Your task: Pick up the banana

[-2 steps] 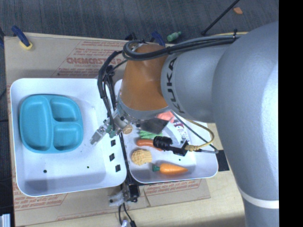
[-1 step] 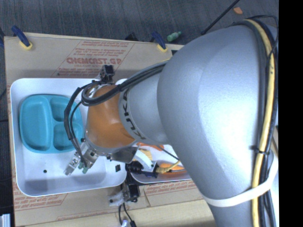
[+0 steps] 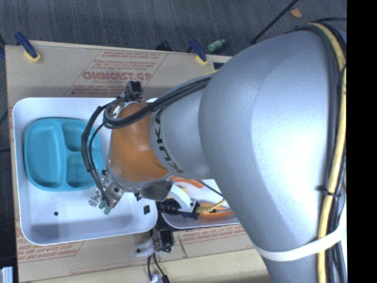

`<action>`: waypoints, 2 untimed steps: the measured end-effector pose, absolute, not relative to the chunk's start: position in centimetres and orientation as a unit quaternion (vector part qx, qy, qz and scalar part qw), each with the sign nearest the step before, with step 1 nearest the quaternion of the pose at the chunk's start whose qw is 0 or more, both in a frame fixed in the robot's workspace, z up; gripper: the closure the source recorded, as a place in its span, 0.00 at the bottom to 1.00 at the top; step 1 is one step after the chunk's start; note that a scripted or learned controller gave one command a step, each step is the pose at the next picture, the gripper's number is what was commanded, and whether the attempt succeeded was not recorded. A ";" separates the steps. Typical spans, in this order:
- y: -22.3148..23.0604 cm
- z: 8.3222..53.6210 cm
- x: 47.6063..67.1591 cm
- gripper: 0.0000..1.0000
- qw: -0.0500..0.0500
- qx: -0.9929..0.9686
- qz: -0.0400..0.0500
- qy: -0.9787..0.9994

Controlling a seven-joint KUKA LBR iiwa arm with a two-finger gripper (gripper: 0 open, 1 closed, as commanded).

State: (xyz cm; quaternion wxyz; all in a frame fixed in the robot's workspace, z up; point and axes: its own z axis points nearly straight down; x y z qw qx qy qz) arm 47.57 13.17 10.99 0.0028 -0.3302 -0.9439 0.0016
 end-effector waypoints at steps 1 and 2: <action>21.4 9.1 53.9 1.00 0.002 -0.273 0.001 -0.962; 21.4 10.1 53.9 1.00 0.003 -0.272 0.001 -0.962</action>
